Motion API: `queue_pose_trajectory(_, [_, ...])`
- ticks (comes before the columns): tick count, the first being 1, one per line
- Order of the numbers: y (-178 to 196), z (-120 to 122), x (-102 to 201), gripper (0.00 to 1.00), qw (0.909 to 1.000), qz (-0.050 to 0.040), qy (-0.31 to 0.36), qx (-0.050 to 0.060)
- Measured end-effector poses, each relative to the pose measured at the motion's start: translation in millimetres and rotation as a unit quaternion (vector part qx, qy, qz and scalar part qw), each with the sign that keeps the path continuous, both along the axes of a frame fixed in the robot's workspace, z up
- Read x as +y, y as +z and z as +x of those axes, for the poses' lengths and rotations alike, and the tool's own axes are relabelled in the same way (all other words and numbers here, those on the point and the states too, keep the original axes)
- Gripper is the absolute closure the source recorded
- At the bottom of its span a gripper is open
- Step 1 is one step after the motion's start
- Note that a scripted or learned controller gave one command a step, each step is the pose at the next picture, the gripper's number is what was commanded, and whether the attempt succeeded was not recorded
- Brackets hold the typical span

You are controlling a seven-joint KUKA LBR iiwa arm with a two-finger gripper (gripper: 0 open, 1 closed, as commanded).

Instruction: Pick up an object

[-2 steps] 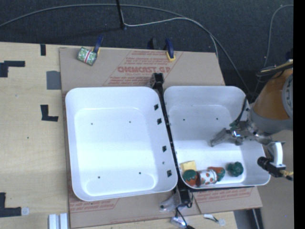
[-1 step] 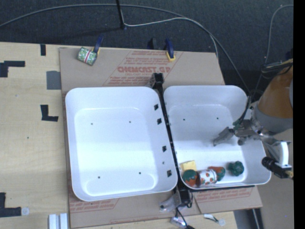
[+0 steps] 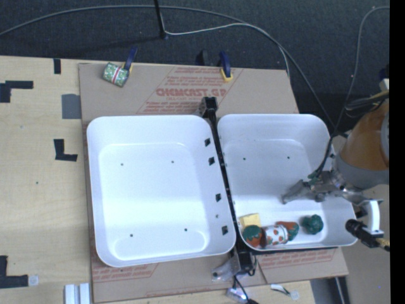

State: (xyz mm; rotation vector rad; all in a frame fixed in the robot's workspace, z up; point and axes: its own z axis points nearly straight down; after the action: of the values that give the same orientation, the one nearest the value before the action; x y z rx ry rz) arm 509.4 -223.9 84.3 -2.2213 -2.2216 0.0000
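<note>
Two shallow white bins sit side by side on the counter [image 3: 38, 170], separated by a black divider strip [image 3: 218, 176], which serves as the reference landmark below.

**Task progress.** No object has been lifted. As far as the view shows, nothing sits between the jaws, so the pick itself remains to be done. The gripper [image 3: 292, 195] is inside the bin right of the divider, reaching from the bin's far side toward the strip, near the bin floor. Whether the jaws are spread or closed cannot be told at this resolution; they appear as one grey wedge. Judged from this pose, the remaining steps are to align over an object, descend, close and lift.

**Container contents.**
- Left bin [image 3: 95, 170], left of the divider: no objects are visible on its floor.
- Right bin [image 3: 272, 128], right of the divider: all candidate objects lie along its near wall. Just beside the divider is a yellow block [image 3: 250, 220], touching a green round object [image 3: 252, 234]. Next outward is a red-and-white object [image 3: 278, 234], then, slightly apart, a dark teal object [image 3: 312, 223].

The gripper is above this row and apart from it, nearest the teal object.
</note>
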Motion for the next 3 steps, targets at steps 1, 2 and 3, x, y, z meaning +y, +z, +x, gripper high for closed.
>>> queue_pose_trajectory(1, [38.9, 5.6, 6.3, 0.00, 1.0000, -0.0004, 0.001, -0.001])
queue_pose_trajectory(2, [47.1, 4.7, 6.5, 1.00, 1.0000, 0.0002, 0.000, 0.000])
queue_pose_trajectory(3, [115.6, -24.6, 49.8, 1.00, 1.0000, -0.0001, 0.001, -0.002])
